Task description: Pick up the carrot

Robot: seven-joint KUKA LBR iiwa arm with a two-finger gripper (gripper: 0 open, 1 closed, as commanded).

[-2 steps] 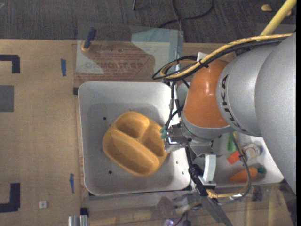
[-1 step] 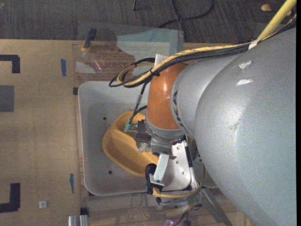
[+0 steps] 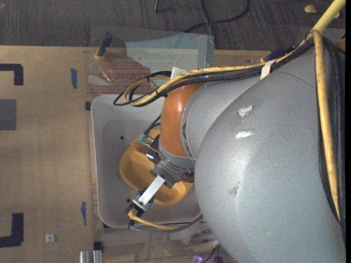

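We look down on the claw (image 3: 166, 174) from above. It points into the bin (image 3: 107, 147), with its grey body tucked under the orange band (image 3: 175, 125) of the arm (image 3: 263, 174). We cannot tell whether it is spread or pressed together, nor whether anything sits in it. Beneath and around it lies a rounded yellow dish (image 3: 134, 169), low in the middle of the bin, and the claw hangs over the dish's right part. At the dish's upper edge, just beside the band, a small green bit (image 3: 144, 140) peeks out. We judge it may be the carrot's leafy end, but it is too small and too covered to be sure. So we cannot place the carrot with certainty. Our best guess is that it lies in or at the dish, toward the view's top from the claw and largely under the wrist, and we cannot read its long axis. The coming move turns on exactly that: if the green bit is the top, the claw would need to shift toward the dish's upper edge and turn across the carrot's length before closing. The bin rests on the tan desk (image 3: 44, 147), which stretches away to the left.
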